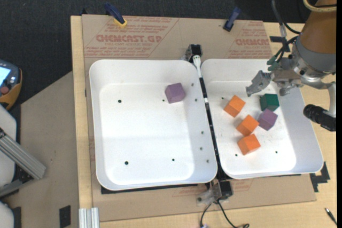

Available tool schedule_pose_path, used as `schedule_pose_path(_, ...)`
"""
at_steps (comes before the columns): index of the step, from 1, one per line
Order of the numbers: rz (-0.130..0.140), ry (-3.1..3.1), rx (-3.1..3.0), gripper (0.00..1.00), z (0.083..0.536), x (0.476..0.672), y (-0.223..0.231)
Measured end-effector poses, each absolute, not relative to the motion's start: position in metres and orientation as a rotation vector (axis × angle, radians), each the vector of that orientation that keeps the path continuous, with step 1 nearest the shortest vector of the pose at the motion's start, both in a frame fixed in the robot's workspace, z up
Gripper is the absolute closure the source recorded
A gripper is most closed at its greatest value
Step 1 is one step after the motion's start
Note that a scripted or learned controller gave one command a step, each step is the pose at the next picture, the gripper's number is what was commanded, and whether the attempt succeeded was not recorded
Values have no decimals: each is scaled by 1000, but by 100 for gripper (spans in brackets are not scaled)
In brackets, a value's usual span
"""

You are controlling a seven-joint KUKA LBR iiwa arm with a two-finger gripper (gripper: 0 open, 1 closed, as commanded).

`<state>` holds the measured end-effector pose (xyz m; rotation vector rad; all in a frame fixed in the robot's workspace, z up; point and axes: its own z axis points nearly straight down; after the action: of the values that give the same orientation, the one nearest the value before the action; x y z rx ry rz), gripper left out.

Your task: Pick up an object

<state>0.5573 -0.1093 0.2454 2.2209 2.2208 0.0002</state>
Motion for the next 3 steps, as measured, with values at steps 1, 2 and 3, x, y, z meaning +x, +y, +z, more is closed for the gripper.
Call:
schedule_pose_path(1,-8,2226,2226,0,114,535,-97)
schedule_pose_path(2,-3,2218,2227,0,84,493,-101)
schedule_pose_path(3,2,2218,2222,100,95,495,-100)
